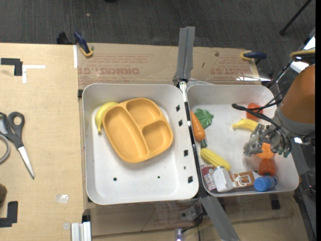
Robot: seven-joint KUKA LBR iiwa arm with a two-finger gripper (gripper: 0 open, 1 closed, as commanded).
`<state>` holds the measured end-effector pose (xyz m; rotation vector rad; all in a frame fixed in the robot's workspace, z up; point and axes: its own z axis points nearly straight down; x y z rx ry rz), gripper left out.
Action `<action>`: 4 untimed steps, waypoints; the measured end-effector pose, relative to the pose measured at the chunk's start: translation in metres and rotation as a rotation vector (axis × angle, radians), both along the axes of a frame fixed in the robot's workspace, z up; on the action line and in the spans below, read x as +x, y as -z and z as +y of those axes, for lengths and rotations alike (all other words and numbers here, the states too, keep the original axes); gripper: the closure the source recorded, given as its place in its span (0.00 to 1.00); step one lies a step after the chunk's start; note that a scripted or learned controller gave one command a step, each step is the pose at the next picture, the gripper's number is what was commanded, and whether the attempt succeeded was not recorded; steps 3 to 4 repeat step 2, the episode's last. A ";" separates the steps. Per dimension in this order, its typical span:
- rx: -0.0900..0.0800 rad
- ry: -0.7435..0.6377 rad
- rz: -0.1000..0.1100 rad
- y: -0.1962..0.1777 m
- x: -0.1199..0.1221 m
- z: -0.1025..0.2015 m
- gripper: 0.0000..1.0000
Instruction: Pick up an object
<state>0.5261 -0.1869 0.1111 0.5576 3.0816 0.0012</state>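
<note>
My gripper (262,145) hangs low in the right bin (225,100), toward its 3 o'clock side; whether it is spread or closed, I cannot tell, and nothing shows clamped in it. An orange object (266,160) lies just beside it at 5 o'clock, contact unclear. A small yellow banana (245,125) lies near at 11 o'clock, a corn cob (215,159) farther off at 8 o'clock.

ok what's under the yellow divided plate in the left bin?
A banana pokes out from under the plate at its upper-left edge; its far end is covered. Elsewhere bare bin floor surrounds the plate. Anything fully beneath it is hidden.
</note>
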 end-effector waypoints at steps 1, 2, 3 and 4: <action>0.000 0.000 0.000 0.000 0.000 0.000 0.00; 0.001 0.106 0.006 0.019 0.027 0.018 0.00; 0.001 0.106 0.006 0.019 0.027 0.018 0.00; 0.001 0.106 0.006 0.019 0.027 0.018 0.00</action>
